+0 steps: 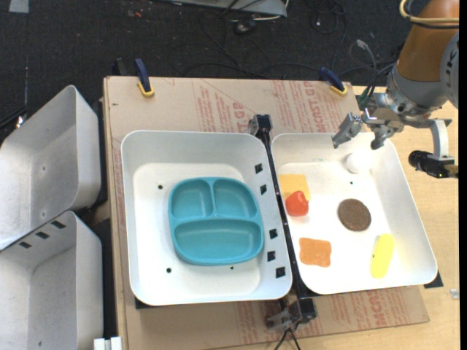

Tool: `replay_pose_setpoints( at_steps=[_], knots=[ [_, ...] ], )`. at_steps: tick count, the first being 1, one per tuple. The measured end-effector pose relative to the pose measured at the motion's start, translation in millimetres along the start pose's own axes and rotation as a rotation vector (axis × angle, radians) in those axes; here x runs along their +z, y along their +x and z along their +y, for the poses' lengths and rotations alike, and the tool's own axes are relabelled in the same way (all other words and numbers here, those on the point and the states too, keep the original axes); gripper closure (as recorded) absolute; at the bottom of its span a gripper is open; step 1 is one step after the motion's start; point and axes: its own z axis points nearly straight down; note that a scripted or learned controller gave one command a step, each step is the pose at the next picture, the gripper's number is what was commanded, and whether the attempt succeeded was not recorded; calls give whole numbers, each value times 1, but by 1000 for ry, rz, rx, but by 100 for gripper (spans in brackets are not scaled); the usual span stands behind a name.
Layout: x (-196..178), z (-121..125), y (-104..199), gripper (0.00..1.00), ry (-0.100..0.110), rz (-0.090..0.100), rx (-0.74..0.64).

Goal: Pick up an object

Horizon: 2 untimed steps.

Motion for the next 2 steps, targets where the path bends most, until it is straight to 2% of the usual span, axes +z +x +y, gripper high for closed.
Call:
replay_pose_setpoints(
  at_steps=[1, 2],
  knots=[
    [-10, 2, 1, 0, -14, -2, -3],
    [37, 4, -8, 0, -11, -2, 0]
  ],
)
